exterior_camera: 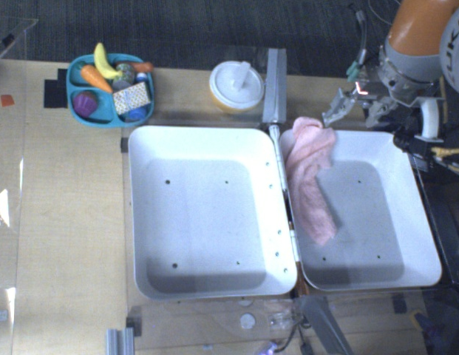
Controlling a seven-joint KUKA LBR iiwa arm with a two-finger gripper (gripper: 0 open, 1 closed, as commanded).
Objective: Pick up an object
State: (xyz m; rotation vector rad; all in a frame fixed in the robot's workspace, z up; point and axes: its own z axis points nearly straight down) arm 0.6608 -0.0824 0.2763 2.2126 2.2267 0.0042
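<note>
A white lidded bowl with a yellow rim stands on the desk, off to the tool's left in the view, just beyond the left bin. Farther left of the tool sits a blue divided tray holding a toy banana, a carrot and a purple piece.

Grey arm with orange band enters from upper right, wrist angled down-left. Metal two-finger claw hangs with fingers spread, nothing between them.
</note>
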